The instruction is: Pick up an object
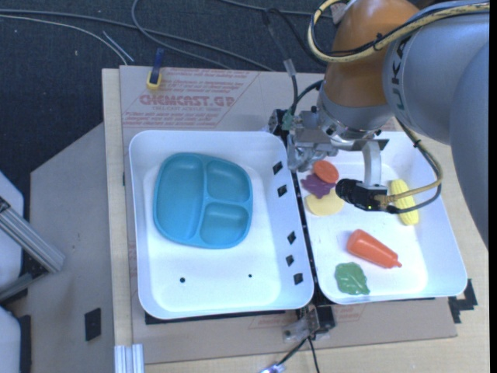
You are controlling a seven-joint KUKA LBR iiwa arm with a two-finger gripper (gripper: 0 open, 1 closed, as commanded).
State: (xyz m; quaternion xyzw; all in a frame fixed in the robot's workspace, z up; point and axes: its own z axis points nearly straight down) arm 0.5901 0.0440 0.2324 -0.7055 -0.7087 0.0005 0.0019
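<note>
My gripper (305,155) hangs low over the far left corner of the right bin (443,282), close to the wall shared with the left bin. Just beside it lie a small orange-red piece (325,170), a purple piece (316,185) and a pale yellow piece (323,204), bunched together. An orange carrot (373,249) lies in the middle of that bin, a green leafy toy (351,278) near its front edge, and a yellow corn cob (403,200) to the right. Nothing can be seen held.
A blue divided plate (203,200) lies in the left bin (155,286). The bulky grey arm with its orange band (373,22) covers the far right of the right bin. Cables run over the dark floor behind the bench.
</note>
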